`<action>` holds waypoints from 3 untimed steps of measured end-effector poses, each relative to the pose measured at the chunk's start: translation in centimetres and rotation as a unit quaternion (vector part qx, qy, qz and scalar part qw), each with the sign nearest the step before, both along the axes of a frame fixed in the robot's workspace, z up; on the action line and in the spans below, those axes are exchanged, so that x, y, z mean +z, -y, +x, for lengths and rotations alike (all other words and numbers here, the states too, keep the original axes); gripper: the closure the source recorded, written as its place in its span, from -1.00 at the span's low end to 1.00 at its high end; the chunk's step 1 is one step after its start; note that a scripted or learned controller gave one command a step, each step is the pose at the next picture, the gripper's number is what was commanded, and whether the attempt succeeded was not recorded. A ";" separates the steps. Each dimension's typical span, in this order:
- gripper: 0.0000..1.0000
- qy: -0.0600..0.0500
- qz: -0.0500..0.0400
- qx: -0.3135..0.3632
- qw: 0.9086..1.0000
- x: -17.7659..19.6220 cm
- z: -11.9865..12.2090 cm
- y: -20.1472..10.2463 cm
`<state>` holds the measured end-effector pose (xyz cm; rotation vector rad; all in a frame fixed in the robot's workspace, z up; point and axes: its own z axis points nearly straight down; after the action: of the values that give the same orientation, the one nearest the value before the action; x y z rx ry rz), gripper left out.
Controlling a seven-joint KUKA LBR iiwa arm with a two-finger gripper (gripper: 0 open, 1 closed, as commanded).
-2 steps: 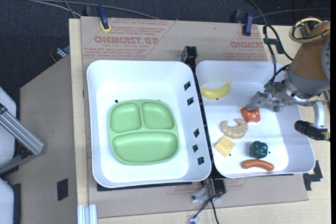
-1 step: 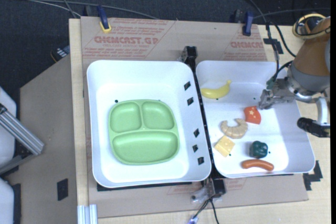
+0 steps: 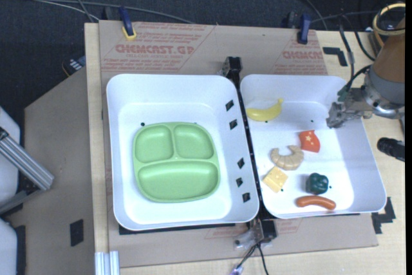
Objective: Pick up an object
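White bins sit side by side on the desk point(image 3: 96, 138). In the left bin point(image 3: 122, 106) lies a green tray point(image 3: 176, 161) with three compartments. The right bin point(image 3: 360, 164) holds a banana point(image 3: 265, 111) near its far wall, a red piece point(image 3: 309, 141), a beige croissant point(image 3: 287, 157), a yellow cheese block point(image 3: 275, 179) just beside it, a dark green piece point(image 3: 317, 183) and a sausage point(image 3: 315, 203) at the near edge. The gripper point(image 3: 339, 114) hangs over the right bin's far right corner, well apart from the objects; I cannot tell its state.
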<state>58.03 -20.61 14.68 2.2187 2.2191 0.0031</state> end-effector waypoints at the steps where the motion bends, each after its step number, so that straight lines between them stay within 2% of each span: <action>1: 1.00 0.001 0.000 0.001 1.000 5.0 0.4 -0.9; 3: 1.00 0.000 0.000 0.001 1.000 13.5 0.9 -1.5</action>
<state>58.92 -19.16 28.13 2.2166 2.2202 0.0040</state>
